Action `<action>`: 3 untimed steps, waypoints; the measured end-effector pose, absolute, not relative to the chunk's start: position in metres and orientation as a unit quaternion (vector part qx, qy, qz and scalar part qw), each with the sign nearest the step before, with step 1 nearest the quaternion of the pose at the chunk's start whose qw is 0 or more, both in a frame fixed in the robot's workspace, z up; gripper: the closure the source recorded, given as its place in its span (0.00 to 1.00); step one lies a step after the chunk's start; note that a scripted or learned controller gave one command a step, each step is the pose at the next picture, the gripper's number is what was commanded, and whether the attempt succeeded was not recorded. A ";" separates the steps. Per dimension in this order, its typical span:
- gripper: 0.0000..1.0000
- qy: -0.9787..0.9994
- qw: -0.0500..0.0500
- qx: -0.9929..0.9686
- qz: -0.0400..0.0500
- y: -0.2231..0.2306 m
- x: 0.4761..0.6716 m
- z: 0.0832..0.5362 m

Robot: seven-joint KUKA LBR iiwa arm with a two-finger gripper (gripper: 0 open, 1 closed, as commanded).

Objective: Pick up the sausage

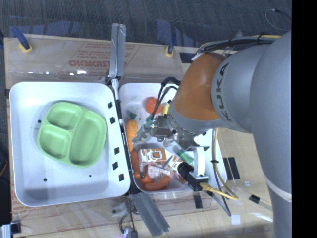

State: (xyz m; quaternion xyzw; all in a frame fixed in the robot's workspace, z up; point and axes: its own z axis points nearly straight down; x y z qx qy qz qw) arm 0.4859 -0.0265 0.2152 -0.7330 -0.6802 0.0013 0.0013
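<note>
Reddish-brown curved sausage (154,184) lies at right white bin's (130,94) near edge, long axis left-right. Gripper (159,128) hangs above the bin; can't tell its state.

The green plate (72,133) looks like smooth, matt plastic. The two white bins (25,182) look smooth and a little shiny. The sausage (154,184) looks glossy, and the arm (257,88) is smooth grey.

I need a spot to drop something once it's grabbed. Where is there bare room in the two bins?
The left bin has bare floor all around the green divided plate, widest below it. The right bin is crowded: carrot, sausage, packets and the arm cover most of it.
</note>
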 end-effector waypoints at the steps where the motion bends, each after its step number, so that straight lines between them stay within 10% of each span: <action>1: 0.00 -0.667 0.002 -0.745 0.002 -0.071 0.476 0.191; 3: 0.00 -0.630 -0.015 -0.776 -0.009 0.072 0.485 0.150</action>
